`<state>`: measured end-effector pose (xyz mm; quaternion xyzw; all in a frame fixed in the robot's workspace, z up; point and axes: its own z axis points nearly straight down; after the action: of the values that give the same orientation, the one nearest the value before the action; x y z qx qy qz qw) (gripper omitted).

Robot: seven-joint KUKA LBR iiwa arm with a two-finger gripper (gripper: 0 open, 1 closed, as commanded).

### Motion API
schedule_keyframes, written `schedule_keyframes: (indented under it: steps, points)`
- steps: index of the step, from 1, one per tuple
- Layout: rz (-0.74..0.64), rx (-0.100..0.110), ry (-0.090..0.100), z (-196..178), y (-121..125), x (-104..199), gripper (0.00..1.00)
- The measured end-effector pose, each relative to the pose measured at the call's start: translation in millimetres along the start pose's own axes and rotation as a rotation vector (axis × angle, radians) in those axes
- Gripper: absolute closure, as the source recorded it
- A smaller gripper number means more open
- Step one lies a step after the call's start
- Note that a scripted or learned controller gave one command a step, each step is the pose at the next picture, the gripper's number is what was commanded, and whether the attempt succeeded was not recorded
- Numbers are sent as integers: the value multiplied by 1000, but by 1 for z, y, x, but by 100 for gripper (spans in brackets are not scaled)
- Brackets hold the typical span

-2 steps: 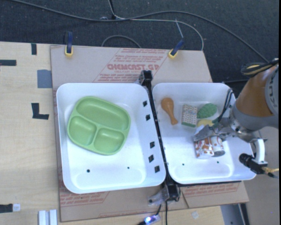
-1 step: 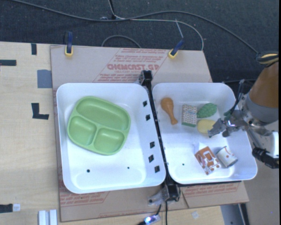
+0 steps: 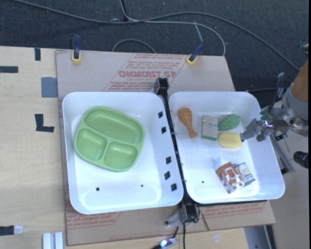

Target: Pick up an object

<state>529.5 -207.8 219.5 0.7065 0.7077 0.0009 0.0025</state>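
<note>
Robot gripper at the right bin's three o'clock edge.
Its finger state cannot be told; a yellow lemon sits just beside it.

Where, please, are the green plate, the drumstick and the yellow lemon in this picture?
green plate point(image 3: 110, 138), camera view, on the ridge between its compartments.
drumstick point(image 3: 186, 119), camera view, on its thick rounded end.
yellow lemon point(image 3: 229, 140), camera view, on the middle of its body.
</note>
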Motion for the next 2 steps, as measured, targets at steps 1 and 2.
schedule_keyframes:
  steps: [1,2]
  points:
    - [-1,-1,0,-64,1,3,100]
    - [0,3,1,-81,2,3,100]
